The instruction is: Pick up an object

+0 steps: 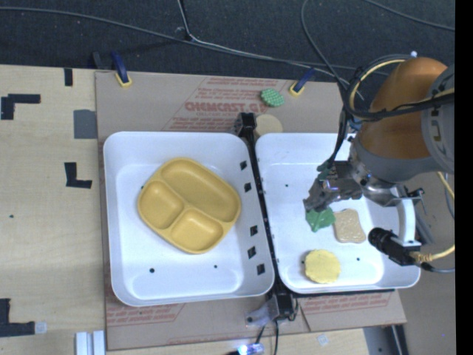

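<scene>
So the hand (326, 197) is down in the right bin (284, 161), right over a small green toy piece (320, 220), touching or nearly so. Can't tell if it's spread or pinched. A tan bread-slice toy (349, 226) sits just beside it, and a yellow round piece (322, 266) nearer the front. The green one looks light, stiff and probably slick, so I'd grab it across its narrow sides.

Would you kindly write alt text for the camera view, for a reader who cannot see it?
The end effector is low in the right bin, just above a green piece beside a beige piece and a yellow round piece. The left bin holds a yellow divided plate.
</scene>
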### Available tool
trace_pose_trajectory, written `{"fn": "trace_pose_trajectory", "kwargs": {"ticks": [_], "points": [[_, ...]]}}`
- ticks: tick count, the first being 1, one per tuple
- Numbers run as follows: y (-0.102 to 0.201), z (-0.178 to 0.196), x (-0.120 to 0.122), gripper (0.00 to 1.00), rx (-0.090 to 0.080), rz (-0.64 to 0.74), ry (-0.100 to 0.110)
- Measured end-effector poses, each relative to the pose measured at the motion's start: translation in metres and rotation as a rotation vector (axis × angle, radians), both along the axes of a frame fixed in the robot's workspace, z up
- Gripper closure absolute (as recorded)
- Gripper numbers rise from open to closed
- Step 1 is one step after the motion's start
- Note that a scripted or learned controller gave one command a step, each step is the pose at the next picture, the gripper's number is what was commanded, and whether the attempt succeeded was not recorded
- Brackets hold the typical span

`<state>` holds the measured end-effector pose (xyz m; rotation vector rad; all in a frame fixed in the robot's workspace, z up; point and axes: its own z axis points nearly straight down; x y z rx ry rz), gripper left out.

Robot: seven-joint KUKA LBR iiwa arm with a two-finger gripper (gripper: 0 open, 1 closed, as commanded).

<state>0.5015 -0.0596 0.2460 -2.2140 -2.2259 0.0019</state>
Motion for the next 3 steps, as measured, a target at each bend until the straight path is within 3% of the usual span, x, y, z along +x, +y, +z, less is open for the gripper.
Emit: {"fn": "trace_pose_trajectory", "kwargs": {"ticks": [1,3], "points": [[0.049,-0.010,0.009,1.00,0.000,0.000,0.001],[0.156,-0.006,0.006,1.00,0.000,0.001,0.000]]}}
